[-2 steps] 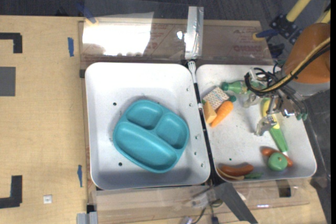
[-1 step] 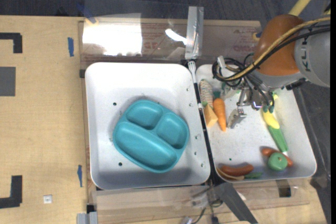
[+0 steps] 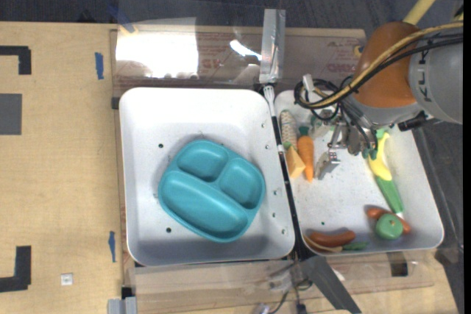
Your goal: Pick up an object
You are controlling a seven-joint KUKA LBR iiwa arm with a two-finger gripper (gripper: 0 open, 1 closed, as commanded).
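Two shallow white plastic bins with rounded corners sit side by side on a pale wooden worktop (image 3: 51, 180). The left bin (image 3: 147, 121) holds a glossy teal divided plate (image 3: 212, 189), oval, with three smooth moulded compartments, lying a little tilted.

The right bin (image 3: 423, 187) holds toy food. An orange carrot (image 3: 305, 156), tapered toward the near side, lies by the left wall, with a knobbly ear of corn (image 3: 288, 132) just beyond it on the far left. A long yellow-and-green piece (image 3: 385, 176) runs down the right side toward a round green item (image 3: 390, 227) with a red-orange piece touching it. A reddish sausage shape (image 3: 330, 237) lies along the near wall.

The metallic hand (image 3: 333, 157) hangs low over the bin's middle, just right of the carrot, under looping black cables and the arm's orange band. Whether its fingers are parted or closed I cannot tell; nothing is visibly between them.
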